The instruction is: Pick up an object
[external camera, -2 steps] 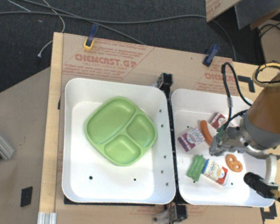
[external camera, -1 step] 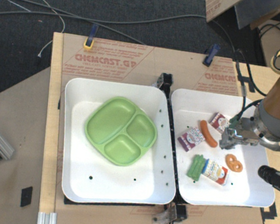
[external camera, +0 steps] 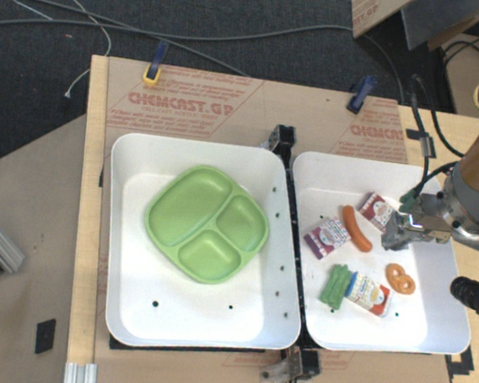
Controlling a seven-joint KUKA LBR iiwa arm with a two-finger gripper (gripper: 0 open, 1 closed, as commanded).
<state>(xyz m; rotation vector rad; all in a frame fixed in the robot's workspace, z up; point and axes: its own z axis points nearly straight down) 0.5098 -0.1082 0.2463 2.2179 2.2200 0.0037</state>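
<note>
In the right bin (external camera: 430,343) lie several small items. An orange sausage (external camera: 357,228) lies beside a purple packet (external camera: 328,236), with a red and white packet (external camera: 376,210) behind them. Nearer the front lie a pretzel (external camera: 400,278), a green piece (external camera: 335,286) and a white and red packet (external camera: 369,295). My gripper (external camera: 394,235) hangs low over the bin's right part, just right of the sausage and above the pretzel. Nothing shows in its grasp.
The left bin (external camera: 121,293) holds a green divided plate (external camera: 207,223). A black divider clip (external camera: 282,138) sits where the two bins meet at the back. Blue clamps (external camera: 157,51) (external camera: 362,93) pin the cardboard base. Cables run along the right side.
</note>
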